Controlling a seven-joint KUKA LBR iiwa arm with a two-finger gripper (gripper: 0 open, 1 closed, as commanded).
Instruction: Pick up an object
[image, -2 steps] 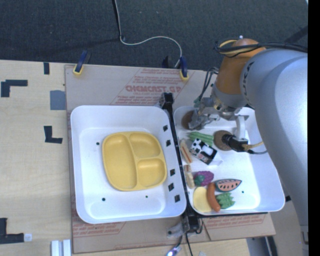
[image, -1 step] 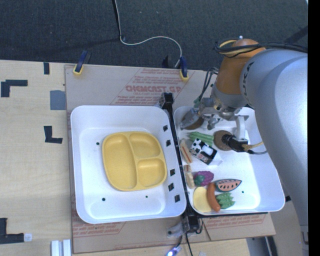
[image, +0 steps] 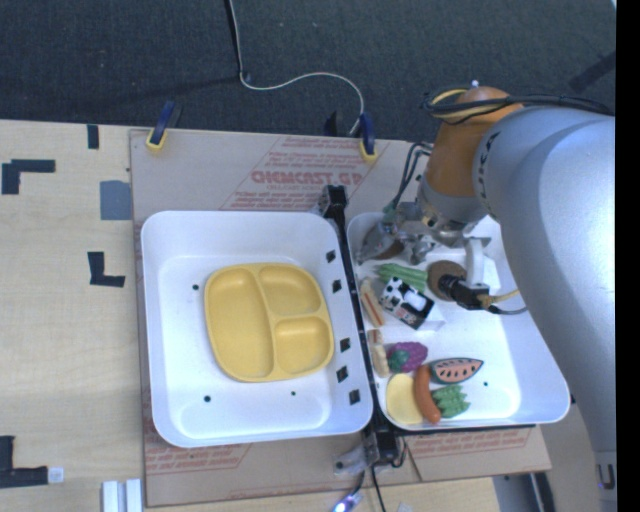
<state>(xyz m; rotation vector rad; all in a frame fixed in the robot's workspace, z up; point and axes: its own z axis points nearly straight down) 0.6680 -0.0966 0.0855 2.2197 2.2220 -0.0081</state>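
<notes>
Toys are heaped in the right bin (image: 520, 400): a watermelon slice (image: 456, 369), grapes (image: 405, 355), a sausage (image: 426, 393). The tool (image: 392, 240) is lowered over that bin's far end; its state cannot be told. A yellow tray (image: 268, 320) is seen in the left bin (image: 170, 330).

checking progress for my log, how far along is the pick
Done: the arm has reached into the right bin, its pincer low at the far left corner. In hand: nothing visibly held; the toy food, such as the watermelon slice, hot dog and grapes, lies in that bin. Left: grasp one and lift it. The yellow tray sits in the left bin.
</notes>
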